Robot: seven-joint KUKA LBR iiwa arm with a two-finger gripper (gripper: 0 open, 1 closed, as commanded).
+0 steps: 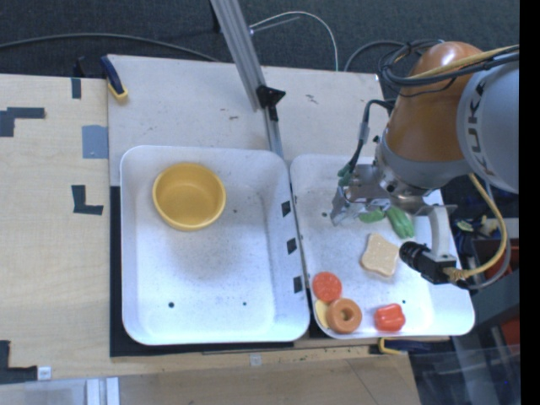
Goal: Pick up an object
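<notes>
Arm (494,116): grey rounded shell, dark lettering
Band (434,99): glossy orange, bulbous
Cables (485,234): black and yellow, looped alongside
Tool (350,205): small, metallic grey, two fingers

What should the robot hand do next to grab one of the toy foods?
Probably drop a little lower and toward the green toy. The gripper sits in the right bin just beside it, with nothing seen between its fingertips.

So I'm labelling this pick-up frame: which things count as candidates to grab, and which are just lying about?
Candidates, in the right bin:
green item, beside the gripper
bread slice
tomato
donut
red item

Lying about:
yellow bowl, in the left bin
clamp on the bench
</notes>
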